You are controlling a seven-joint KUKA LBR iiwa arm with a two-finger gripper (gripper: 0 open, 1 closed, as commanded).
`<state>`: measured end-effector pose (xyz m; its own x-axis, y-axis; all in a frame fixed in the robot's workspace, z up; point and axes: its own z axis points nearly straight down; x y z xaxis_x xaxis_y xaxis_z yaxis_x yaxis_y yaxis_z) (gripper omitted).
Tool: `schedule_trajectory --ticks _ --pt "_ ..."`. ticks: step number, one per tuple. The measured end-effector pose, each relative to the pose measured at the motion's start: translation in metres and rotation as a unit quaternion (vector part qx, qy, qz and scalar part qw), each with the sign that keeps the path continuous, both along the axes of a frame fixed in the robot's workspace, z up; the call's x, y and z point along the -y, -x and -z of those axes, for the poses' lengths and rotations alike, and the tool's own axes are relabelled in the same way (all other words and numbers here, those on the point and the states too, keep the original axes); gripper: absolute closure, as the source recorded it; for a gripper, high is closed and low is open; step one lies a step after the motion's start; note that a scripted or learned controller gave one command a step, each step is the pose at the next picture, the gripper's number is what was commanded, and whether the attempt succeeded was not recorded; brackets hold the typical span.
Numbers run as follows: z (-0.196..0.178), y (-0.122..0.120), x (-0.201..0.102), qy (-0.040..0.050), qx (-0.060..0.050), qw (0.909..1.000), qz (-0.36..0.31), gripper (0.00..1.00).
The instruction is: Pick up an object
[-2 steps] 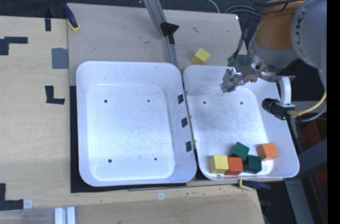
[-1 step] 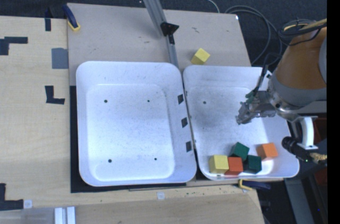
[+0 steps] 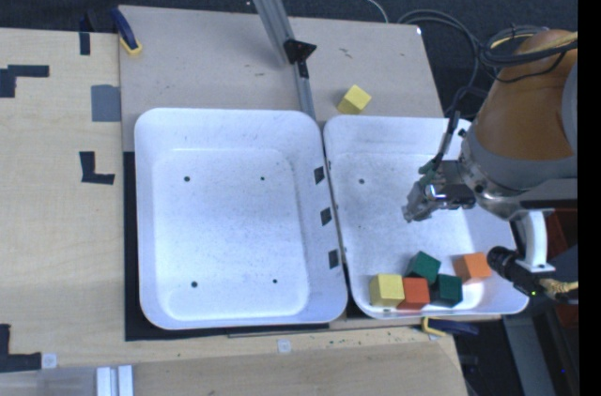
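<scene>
Green block (image 3: 424,266) in right bin (image 3: 376,141): likely light, rigid; grip opposite flat faces. Hand (image 3: 420,205) state indeterminable.

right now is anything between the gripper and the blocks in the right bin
Nothing visible. The gripper hangs over bare floor of the right bin. The blocks sit clustered at the near edge: yellow, red, two green, orange. Only bare white floor lies between.
</scene>
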<state>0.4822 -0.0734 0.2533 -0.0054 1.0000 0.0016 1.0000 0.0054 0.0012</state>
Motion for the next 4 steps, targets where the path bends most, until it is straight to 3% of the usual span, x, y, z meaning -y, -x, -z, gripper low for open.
schedule_trajectory --ticks 1,2,3,4 --pt "-0.022 0.0 0.017 0.0013 0.0 1.0 0.002 1.0" --pt "-0.088 -0.021 0.005 0.0014 0.003 1.0 0.001 1.0" --pt "-0.109 -0.033 0.01 0.0013 0.0 1.0 0.001 1.0" --pt "-0.019 -0.003 -0.019 0.0001 -0.006 1.0 0.002 1.0"
